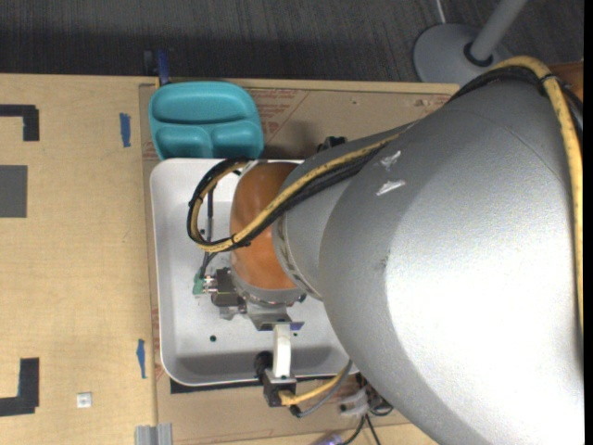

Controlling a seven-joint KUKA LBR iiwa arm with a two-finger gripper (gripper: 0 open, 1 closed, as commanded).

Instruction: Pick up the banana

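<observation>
The arm (pixel 435 248) hangs low over the white bin (pixel 176 276), hiding most of its floor. The banana probably lies beneath the wrist, so its long axis and bearing from the gripper stay unknown.

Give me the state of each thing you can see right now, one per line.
Arm: reaching in over the white bin, covering most of it.
White bin: flat on the bench, upright.
Teal tray: upright, lying beyond the bin's far edge.
Yellow cable: looped beside the orange band.
</observation>
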